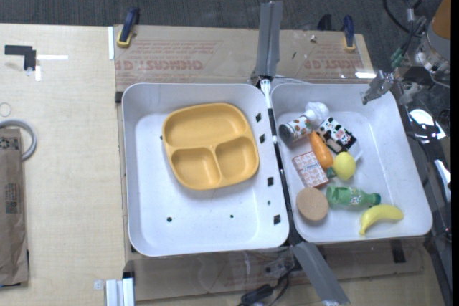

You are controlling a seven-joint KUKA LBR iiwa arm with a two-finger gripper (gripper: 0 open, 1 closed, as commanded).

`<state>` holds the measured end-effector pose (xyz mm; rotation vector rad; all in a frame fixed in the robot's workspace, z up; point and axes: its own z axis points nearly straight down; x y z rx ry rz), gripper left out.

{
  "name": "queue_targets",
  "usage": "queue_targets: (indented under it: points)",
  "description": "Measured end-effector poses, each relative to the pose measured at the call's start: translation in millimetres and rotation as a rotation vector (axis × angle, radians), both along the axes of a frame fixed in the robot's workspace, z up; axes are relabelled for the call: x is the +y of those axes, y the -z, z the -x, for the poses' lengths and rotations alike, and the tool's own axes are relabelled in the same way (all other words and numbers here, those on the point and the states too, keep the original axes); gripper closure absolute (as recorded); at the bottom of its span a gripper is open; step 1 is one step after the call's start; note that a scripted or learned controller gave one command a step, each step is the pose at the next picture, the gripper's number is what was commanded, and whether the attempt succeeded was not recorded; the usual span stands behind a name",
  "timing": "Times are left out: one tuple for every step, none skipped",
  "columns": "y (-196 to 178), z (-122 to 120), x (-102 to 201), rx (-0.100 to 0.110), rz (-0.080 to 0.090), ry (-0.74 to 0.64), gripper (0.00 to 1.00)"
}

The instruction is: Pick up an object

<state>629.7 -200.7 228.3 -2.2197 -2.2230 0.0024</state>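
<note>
Camera view: gripper [376, 88] at top right, over right bin [414, 175] far corner, holding nothing; can't tell pincer state; right bin holds banana [380, 216], green bottle [351, 197], lemon [344, 165], carrot [321, 150], can [296, 129]; left bin [136, 175] holds yellow divided plate [210, 145].

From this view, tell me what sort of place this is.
Likely a robot-grasping test bench in a lab: two white bins clamped to it, toy food like a banana, and a yellow tray.
</note>
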Motion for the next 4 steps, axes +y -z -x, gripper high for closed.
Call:
queue_targets:
  points:
    - [93,34,37,0.001,0.0,-0.056,0.0]
    - [131,48,90,-0.011,0.003,-0.185,0.0]
    - [120,47,88,-0.016,0.006,-0.181,1.0]
    - [1,46,103,0.001,0.001,0.074,1.0]
